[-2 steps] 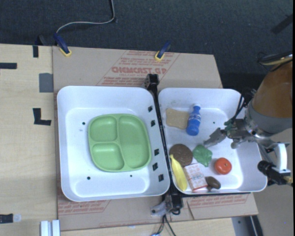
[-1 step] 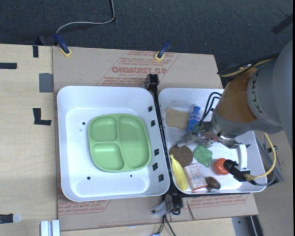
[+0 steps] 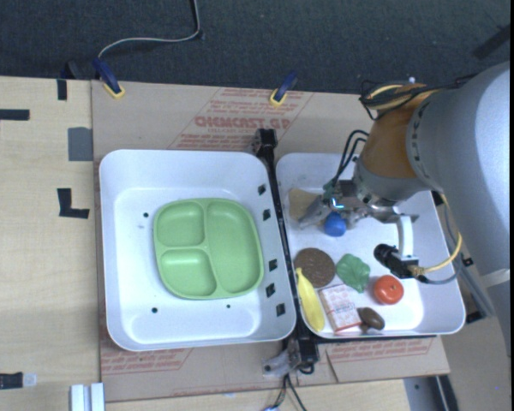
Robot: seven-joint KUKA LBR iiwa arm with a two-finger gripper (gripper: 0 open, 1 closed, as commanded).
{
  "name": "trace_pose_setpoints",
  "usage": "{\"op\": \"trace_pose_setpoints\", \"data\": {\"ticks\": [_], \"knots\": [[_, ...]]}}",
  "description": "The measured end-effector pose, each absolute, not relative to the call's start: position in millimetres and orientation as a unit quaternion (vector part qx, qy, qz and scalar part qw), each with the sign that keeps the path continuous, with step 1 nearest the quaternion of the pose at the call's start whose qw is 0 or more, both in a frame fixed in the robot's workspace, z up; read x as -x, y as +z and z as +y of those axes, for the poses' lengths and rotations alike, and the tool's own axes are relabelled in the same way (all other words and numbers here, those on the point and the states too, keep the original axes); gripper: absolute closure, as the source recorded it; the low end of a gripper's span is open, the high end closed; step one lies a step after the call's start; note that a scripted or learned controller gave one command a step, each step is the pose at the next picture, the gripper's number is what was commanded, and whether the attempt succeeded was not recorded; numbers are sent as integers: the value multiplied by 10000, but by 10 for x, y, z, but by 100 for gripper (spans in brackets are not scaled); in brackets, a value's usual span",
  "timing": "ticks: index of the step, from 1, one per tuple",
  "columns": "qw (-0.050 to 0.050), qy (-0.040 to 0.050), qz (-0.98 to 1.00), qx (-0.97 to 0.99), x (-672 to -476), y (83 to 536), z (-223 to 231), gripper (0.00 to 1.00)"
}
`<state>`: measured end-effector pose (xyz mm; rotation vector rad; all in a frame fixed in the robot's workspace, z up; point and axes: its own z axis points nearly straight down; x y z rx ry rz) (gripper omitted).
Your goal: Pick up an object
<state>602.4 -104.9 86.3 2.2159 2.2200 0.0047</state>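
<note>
My gripper [image 3: 329, 209] is low over the upper left part of the right bin [image 3: 441, 315]. It sits right above a small blue ball [image 3: 335, 226] and beside a tan wedge [image 3: 303, 201]. The arm's wrist with its orange band [image 3: 394, 139] covers the bin's far right corner. In front of the gripper lie a round brown cookie [image 3: 315, 265], a green lumpy piece [image 3: 353, 271], an orange-red tomato [image 3: 388, 291], a yellow banana [image 3: 308, 300], a pink and white packet [image 3: 338, 307] and a small brown piece [image 3: 371, 318].
The left bin [image 3: 120, 229] holds a light green divided plate [image 3: 209, 248]. A black divider clamp [image 3: 274, 221] runs between the two bins. Cables [image 3: 428, 268] hang off the wrist over the right bin's right side.
</note>
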Motion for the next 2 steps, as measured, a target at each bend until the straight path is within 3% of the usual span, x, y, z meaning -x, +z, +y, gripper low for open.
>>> {"op": "trace_pose_setpoints", "data": {"ticks": [1,2], "knots": [[8,-9,7074,-7068,-6009,952,-1060,100],[-2,-1,7079,-7063,-5727,1844,-388,100]]}}
